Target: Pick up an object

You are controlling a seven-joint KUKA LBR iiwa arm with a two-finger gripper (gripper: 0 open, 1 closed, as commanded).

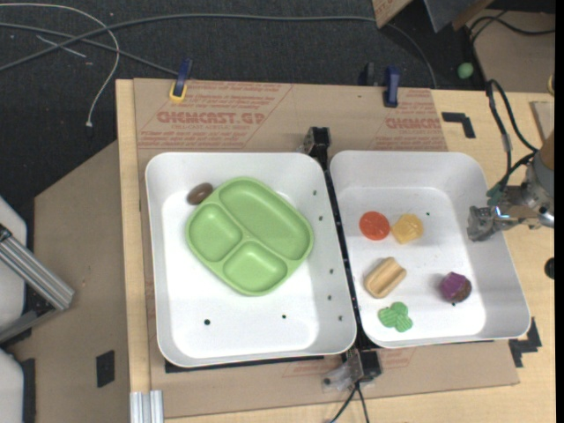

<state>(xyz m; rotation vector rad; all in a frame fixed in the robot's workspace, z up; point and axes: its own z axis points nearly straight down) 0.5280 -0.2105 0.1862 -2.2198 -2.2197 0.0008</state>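
Basically any item in the right bin (414, 170) qualifies; nearest candidate is the purple toy (455, 286), below and a bit left of the gripper (483, 221), near but not touching. Looks like small plastic play food: likely light, stiff, a little slick, not fragile. Roundish and lumpy, no clear long axis, so any approach angle across its widest part should work.

Next option: tan bread-like piece (385, 277), farther left and lower than the claw. This one is elongated, long axis running diagonally from lower left to upper right; grip across the short width, mid-length. Probably light and rigid too.

Orange round toy (374, 226) and yellow piece (407, 228) sit just beside each other, left of the claw at about its height. Tight spacing could make a finger bump the neighbour. Green leafy piece (396, 316) is lowest, down-left, flat-looking, harder to pinch.

Claw hangs at the right bin's right wall, nothing visible in it; open or closed, cannot tell, too small and blurred.

Far left: left bin (167, 236) with green divided plate (250, 234) and small brown object (201, 193) touching the plate's upper-left edge.
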